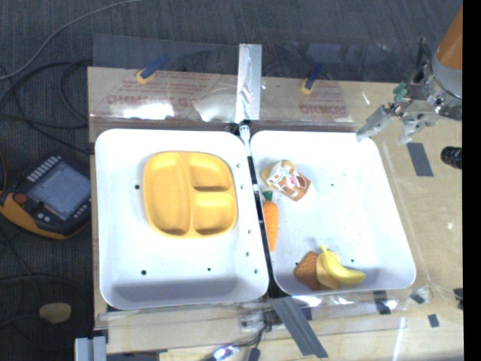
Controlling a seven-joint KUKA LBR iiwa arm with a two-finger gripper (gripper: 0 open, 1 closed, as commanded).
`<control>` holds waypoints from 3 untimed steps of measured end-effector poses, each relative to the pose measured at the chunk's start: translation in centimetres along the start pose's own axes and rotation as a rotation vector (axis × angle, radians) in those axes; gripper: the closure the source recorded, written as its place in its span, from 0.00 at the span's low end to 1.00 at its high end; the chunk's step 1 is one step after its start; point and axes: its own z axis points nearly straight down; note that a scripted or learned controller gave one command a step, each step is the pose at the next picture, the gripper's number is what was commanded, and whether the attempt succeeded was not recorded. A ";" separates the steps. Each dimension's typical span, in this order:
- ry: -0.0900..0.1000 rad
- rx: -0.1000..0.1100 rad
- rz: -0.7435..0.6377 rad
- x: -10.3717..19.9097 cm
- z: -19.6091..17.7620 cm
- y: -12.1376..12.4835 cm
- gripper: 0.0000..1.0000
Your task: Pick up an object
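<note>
The right bin [376,201] holds a small orange-and-white toy packet [285,180] near its far left. An orange carrot [270,222] lies along its left wall. A yellow banana [337,269] rests against a brown item [306,269] at the near edge. My gripper [391,124] hangs off the bin's far right corner, above the bench, with its two fingers spread apart and nothing between them.
The left bin [120,262] carries a yellow divided tray [189,192]. A metal divider post [249,77] stands behind the joint of the bins. A handheld pendant [46,198] lies on the floor to the left. Cables run across the carpet.
</note>
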 end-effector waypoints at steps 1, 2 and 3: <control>-0.002 0.000 -0.076 5.0 5.1 0.2 0.00; -0.004 -0.003 -0.200 9.4 14.6 2.9 0.00; -0.008 -0.018 -0.296 10.5 18.7 -0.4 0.00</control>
